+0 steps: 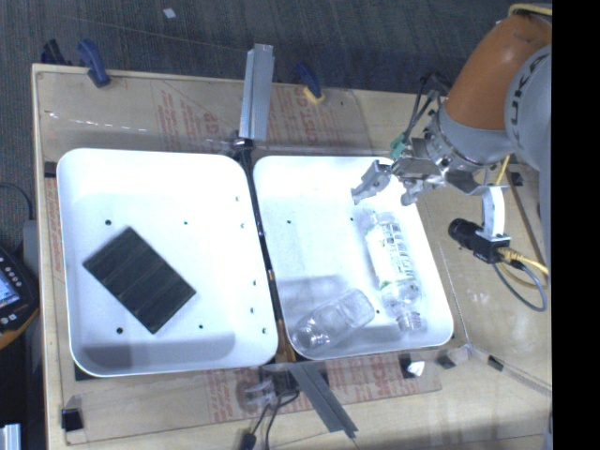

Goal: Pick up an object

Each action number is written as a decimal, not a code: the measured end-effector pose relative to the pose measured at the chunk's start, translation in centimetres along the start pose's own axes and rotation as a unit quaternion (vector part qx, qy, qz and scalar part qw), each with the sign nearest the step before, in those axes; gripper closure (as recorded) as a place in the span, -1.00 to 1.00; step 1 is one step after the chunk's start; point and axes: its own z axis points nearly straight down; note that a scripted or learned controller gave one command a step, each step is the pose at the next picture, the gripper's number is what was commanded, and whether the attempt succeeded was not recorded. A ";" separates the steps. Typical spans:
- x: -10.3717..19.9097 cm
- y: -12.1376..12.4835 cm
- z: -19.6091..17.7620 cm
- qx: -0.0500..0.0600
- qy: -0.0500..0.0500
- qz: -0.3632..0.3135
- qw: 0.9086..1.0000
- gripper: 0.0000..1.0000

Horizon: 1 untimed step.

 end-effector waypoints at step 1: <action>-1.0 -1.3 3.0 0.000 0.000 -0.054 0.999 -1.00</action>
